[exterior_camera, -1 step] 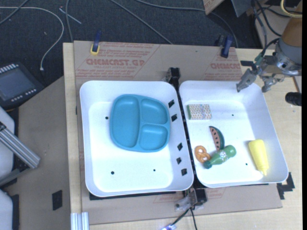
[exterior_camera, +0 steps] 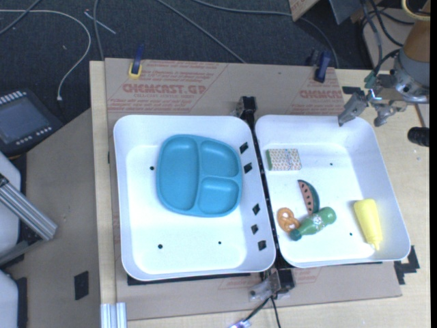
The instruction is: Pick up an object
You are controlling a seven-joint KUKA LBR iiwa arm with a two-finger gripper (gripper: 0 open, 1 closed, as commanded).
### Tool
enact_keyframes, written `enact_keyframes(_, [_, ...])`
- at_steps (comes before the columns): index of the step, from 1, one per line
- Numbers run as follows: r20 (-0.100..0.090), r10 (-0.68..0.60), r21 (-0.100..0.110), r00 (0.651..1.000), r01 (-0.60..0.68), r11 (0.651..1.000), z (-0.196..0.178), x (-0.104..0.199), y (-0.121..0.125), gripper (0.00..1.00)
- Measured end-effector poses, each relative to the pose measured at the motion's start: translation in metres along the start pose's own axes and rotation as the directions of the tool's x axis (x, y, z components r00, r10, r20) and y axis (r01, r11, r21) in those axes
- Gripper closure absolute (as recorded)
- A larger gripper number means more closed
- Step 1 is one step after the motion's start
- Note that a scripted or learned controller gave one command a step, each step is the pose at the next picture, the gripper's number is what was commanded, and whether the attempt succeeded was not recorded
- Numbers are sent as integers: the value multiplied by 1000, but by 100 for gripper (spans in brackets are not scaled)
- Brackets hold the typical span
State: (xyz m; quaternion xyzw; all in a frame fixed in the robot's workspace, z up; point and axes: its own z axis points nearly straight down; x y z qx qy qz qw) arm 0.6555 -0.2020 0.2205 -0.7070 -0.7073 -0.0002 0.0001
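Camera view: hand (exterior_camera: 365, 108) spread, grasping nothing, over right white bin's (exterior_camera: 355, 137) far right corner; arm cut off by frame. Yellow plastic corn-shaped toy (exterior_camera: 369, 221) near bin's near right corner. Cardboard worktop (exterior_camera: 171, 87) print partly legible, "CHEMCAST GP".

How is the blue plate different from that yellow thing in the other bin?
The blue plate is broad, flat and split into three compartments; the yellow object is narrow, elongated and undivided. The plate is far larger and sits alone in the left bin, while the yellow object lies near the right bin's front corner, with other small items nearby. Both rest on the bin floors, untouched by the end effector.
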Motion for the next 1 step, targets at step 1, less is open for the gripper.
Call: enact_keyframes(1, [0,-1,4,1000,1,1000,50,-4,9,0])
